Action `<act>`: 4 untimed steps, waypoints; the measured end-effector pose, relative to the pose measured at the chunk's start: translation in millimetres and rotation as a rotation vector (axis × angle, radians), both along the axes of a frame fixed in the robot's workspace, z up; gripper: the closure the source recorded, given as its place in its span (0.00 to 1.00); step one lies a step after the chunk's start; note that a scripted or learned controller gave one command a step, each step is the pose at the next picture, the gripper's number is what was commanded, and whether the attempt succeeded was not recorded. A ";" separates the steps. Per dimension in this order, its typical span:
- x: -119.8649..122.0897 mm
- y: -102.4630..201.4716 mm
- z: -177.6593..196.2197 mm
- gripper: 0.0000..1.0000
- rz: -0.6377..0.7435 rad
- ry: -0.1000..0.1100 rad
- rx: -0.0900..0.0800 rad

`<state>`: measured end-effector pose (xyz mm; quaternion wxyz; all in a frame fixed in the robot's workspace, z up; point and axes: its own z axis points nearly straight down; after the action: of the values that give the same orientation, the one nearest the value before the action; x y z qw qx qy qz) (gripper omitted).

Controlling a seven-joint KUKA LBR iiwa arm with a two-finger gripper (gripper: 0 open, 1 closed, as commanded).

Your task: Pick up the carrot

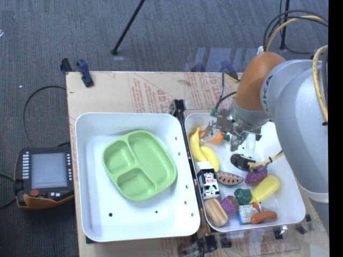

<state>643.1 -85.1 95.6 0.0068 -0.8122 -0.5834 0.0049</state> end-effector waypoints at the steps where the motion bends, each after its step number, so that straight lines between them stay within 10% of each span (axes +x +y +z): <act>1: -0.1 -0.2 9.6 1.00 0.002 0.004 0.002; 2: -0.3 -0.1 9.3 0.00 0.003 0.005 0.001; 3: -2.8 -14.8 -11.1 0.00 -0.353 0.006 -0.006; 4: -2.3 -14.2 -1.3 1.00 -0.346 0.008 -0.007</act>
<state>640.7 -99.3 94.2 0.0070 -0.9004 -0.4349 0.0089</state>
